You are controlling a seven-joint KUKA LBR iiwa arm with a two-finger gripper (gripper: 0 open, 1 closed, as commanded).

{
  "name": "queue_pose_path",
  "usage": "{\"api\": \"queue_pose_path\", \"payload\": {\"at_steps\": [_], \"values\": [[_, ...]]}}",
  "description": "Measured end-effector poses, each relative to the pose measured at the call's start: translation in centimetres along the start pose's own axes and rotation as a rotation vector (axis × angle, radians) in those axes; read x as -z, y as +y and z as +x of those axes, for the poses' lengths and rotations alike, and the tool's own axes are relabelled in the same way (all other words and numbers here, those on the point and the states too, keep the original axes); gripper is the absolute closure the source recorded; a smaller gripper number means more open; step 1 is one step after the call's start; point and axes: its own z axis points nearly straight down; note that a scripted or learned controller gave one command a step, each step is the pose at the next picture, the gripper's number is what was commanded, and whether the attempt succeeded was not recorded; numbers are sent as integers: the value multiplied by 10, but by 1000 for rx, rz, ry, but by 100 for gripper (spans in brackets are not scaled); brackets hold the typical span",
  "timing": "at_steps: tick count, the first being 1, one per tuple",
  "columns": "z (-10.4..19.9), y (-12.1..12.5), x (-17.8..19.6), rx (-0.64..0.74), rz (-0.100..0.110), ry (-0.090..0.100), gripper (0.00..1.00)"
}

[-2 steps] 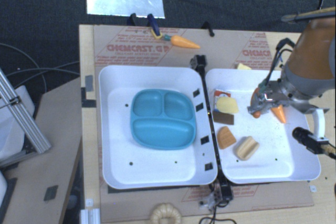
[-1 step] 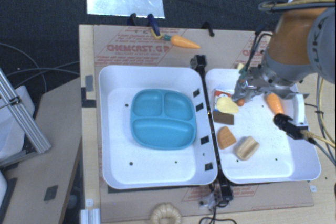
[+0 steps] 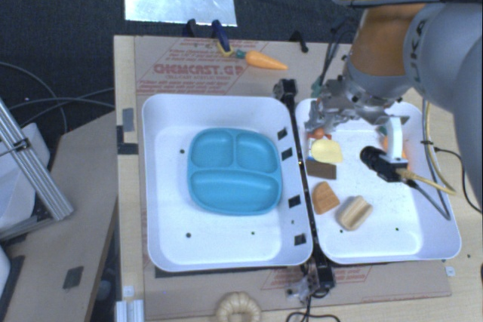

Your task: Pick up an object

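Note:
My gripper [image 3: 320,121] hangs low over the far left corner of the right bin [image 3: 430,237]. Just below it lies a small orange-red piece [image 3: 319,134], partly hidden by the gripper. A pale yellow slice [image 3: 327,152] sits close in front of it, on top of a dark brown slab [image 3: 322,170]. Nearer the front lie an orange-brown wedge [image 3: 326,198] and a tan bread roll [image 3: 354,212]. An orange item [image 3: 394,141] shows at the right, partly behind the robot's hardware. Nothing is visibly held.
The left bin [image 3: 170,237] holds a blue divided plate [image 3: 233,170]. A toy carrot [image 3: 260,59] lies on the cardboard behind the bins. A pale ring [image 3: 240,307] sits at the bench's front edge. The arm's bulk covers the right bin's far right.

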Motion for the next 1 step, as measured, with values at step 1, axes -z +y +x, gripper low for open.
{"api": "queue_pose_path", "payload": {"at_steps": [1], "values": [[-2,5,-3,-4,1,-2,100]]}}
